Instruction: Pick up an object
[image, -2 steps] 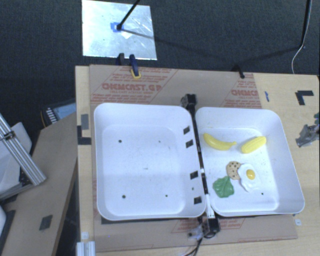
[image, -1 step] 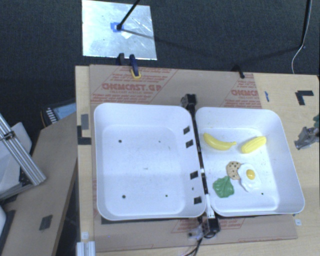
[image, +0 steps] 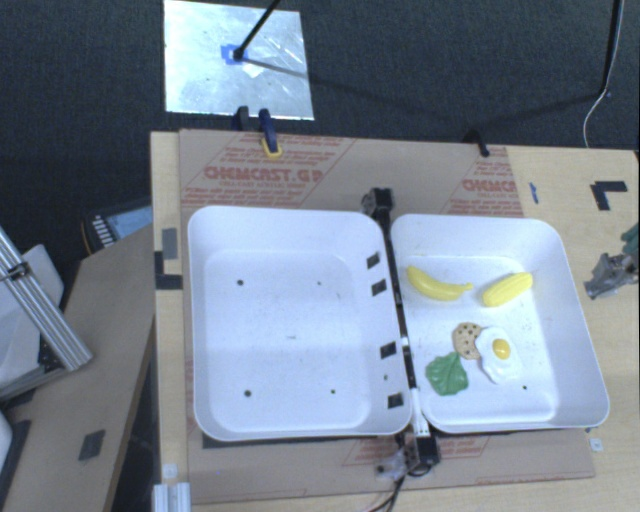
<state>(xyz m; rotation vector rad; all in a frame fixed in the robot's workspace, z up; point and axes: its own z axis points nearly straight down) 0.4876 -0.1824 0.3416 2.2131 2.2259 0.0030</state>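
The right bin (image: 575, 300) holds several toy foods. A yellow banana (image: 436, 284) lies near its left wall, with a short yellow corn-like piece (image: 507, 288) to its right. Below them sit a brown cookie (image: 465, 338), a fried egg (image: 499, 355) touching the cookie, and a green leaf (image: 447, 373). A small grey part of my gripper (image: 610, 271) shows at the far right edge, outside the right bin's right rim and well away from every object.
The left bin (image: 200, 330) stands beside the right one, joined by black clips (image: 385, 320) along the shared wall. Both rest on a cardboard sheet (image: 330, 170). A silver foil square (image: 238, 58) lies beyond the bench.
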